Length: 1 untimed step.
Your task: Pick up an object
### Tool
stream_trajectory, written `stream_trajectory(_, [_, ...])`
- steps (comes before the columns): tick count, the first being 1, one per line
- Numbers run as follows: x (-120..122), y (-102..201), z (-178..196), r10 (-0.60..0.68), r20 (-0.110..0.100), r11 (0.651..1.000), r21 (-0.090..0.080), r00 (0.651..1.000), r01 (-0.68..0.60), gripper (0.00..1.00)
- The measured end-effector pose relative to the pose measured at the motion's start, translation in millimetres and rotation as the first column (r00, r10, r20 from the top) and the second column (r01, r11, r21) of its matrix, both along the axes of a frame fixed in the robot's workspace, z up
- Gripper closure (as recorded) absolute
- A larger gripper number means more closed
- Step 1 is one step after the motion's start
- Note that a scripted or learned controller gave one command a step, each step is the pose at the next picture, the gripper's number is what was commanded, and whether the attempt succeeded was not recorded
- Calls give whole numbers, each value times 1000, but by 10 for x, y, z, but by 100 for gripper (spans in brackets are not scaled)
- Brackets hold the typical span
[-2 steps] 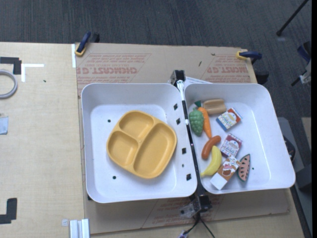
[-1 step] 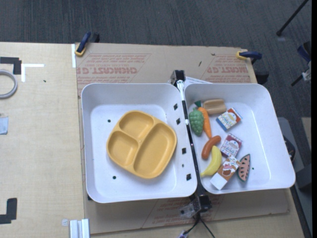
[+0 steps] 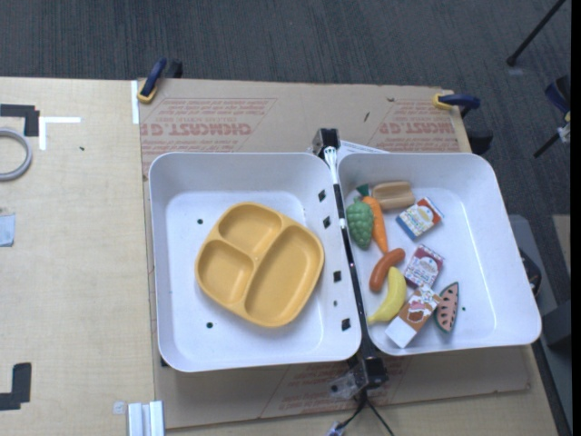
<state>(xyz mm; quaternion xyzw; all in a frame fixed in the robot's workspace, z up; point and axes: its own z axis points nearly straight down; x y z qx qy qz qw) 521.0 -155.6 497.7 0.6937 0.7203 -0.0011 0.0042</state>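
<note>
The right bin holds a cluster of toy foods along its left side. A hot dog bun lies at the top, with a green bunch of grapes and an orange carrot just below it. A small carton sits to their right. Lower down lie a red sausage, a yellow banana, a second small carton, a juice box and a watermelon slice. The left bin holds a yellow divided plate.
Both bins rest on a cardboard sheet clamped to the wooden bench. The right half of the right bin is bare white floor. A tape roll lies at the far left of the bench.
</note>
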Motion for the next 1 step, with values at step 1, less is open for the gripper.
stream_trajectory(1, [11,0,93,2,1,1000,-2,1000,-2,100])
